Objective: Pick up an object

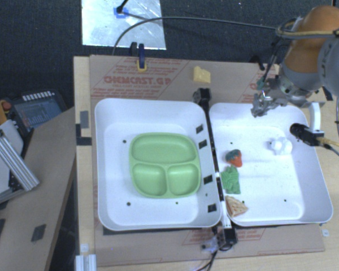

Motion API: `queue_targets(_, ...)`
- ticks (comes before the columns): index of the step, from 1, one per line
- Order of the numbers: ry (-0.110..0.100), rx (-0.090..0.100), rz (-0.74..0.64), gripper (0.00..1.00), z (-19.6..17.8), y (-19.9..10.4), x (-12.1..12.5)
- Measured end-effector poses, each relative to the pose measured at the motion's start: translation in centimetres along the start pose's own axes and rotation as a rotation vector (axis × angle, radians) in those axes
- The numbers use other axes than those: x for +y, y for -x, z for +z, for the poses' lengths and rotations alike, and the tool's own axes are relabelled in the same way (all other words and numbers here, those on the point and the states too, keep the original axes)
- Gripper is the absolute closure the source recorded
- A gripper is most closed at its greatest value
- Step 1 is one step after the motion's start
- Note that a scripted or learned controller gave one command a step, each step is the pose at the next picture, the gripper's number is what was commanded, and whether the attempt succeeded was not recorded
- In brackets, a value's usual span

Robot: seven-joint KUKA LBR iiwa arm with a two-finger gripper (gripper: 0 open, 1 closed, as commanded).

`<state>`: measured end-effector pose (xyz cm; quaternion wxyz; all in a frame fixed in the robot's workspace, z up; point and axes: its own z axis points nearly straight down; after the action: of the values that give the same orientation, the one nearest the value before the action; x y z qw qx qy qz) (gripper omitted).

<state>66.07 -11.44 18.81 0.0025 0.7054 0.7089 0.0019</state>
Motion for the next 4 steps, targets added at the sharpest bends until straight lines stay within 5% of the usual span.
queue_targets(1,-0.001,0.0,-0.001,1.0,-2.9,0.0,0.2)
queue_targets(4,-0.008,0.003,-0.004,1.0,-1.4,-16.2,-5.3)
